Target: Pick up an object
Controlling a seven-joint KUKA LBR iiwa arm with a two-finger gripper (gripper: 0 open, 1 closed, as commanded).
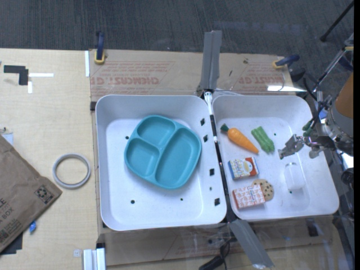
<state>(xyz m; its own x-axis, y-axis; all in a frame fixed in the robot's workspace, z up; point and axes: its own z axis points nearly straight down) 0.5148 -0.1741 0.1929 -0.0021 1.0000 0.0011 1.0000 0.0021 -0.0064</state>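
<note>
Two toys, carrot (pixel 242 139) & green veg (pixel 262 139), lie left of tool (pixel 291 147).

Bare floor right of pickle (pixel 262 139)

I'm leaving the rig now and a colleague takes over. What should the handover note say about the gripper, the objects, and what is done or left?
Gripper: over the right bin, nothing seen in it.
Right bin: carrot, green piece, two small cartons, cookie.
Left bin: blue divided plate.
Done: nothing picked up yet.
Left: grasp and lift one object.
</note>
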